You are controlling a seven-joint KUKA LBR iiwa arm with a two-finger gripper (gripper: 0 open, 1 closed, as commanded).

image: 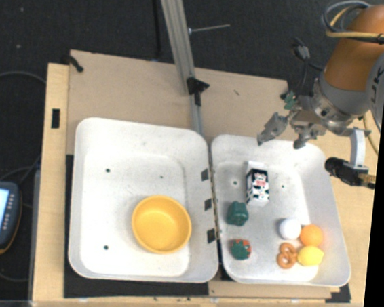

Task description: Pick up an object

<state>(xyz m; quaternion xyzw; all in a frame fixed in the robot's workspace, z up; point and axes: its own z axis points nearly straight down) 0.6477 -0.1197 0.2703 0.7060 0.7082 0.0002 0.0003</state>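
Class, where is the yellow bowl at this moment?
The yellow bowl sits in the left bin, toward its front right, just across the divide from the green block.

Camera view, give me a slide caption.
Open gripper poised above the right bin of small objects; yellow bowl sits in left bin.

The hand (284, 135) hangs open over the far edge of the right bin (330, 198), holding nothing. Below it lie a toy car (258, 182), a green block (237, 213), a white ball (289, 228) and an orange (311, 235). The left bin (110, 154) holds a yellow bowl (161, 224) (upright).
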